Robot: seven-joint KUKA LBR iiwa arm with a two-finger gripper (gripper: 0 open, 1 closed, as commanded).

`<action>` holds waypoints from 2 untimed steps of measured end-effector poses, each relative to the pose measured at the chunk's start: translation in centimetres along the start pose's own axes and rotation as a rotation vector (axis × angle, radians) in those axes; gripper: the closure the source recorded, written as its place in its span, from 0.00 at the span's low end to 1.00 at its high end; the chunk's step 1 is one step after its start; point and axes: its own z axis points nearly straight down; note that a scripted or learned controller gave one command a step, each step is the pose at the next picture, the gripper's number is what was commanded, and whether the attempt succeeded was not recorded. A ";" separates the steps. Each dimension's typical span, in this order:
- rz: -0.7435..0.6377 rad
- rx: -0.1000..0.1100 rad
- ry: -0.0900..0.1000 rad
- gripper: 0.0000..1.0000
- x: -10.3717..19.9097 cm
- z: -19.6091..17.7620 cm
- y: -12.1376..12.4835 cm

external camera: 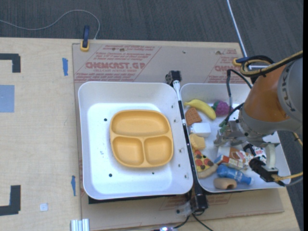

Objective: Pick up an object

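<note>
The gripper (230, 139) is lowered into the right bin (284, 163); whether its jaws are parted cannot be told. The banana (202, 108) beside it is laid slantwise, its long axis running from upper left to lower right.

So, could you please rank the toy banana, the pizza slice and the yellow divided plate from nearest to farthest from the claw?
1. Pizza slice, left of the claw, same bin.
2. Toy banana, toward the bin's far end.
3. Yellow divided plate, in the left bin.

grey arm (293, 88) with a broad orange band (262, 102), black and yellow cables (250, 64) at its wrist.
</note>
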 end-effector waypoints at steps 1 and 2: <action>-0.002 0.002 0.002 1.00 4.0 -8.0 -4.5; -0.001 0.003 0.002 0.00 4.0 -8.0 -4.5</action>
